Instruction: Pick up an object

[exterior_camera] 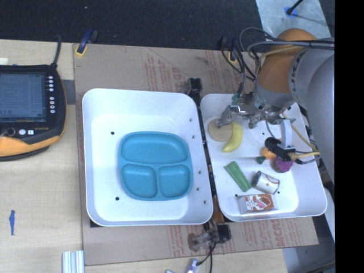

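Over the right bin's [307, 206] far-left corner I have the claw [234, 114] poised above the banana [233, 139], presumably to grab it; its opening I cannot tell.

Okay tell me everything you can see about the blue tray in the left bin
The blue tray is a light blue, rounded rectangle that looks like smooth moulded plastic. It has three compartments: one wide one along the far side and two smaller ones side by side along the near side, split by raised ridges. It lies flat, right way up, about in the middle of the left white bin, resting on its floor. Nothing sits in it, and nothing else touches it.
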You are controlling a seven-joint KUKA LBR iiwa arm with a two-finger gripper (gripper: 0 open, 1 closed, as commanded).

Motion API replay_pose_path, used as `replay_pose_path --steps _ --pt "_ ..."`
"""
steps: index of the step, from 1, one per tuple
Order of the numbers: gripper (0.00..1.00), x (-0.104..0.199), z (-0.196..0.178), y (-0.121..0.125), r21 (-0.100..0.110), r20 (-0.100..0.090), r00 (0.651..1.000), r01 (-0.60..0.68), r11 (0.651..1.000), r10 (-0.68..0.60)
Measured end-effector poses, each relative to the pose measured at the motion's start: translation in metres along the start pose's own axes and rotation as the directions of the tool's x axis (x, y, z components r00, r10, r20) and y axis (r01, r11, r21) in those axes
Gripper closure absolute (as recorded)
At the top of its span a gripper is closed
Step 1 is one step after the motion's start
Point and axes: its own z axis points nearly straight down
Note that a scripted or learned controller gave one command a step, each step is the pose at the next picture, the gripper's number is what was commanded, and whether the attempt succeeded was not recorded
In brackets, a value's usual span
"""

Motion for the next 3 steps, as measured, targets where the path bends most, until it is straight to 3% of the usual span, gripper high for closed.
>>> replay_pose_path --steps 1,2,3 --pt "0.0 0.014 0.0 -0.007 0.0 0.004 1.0 0.002 1.0 -0.002" --pt "0.0 0.005 0.0 -0.056 0.0 0.003 1.0 0.002 1.0 -0.002" --pt "1.0 0.003 -0.011 -0.056 0.0 0.005 1.0 0.005 1.0 -0.005"
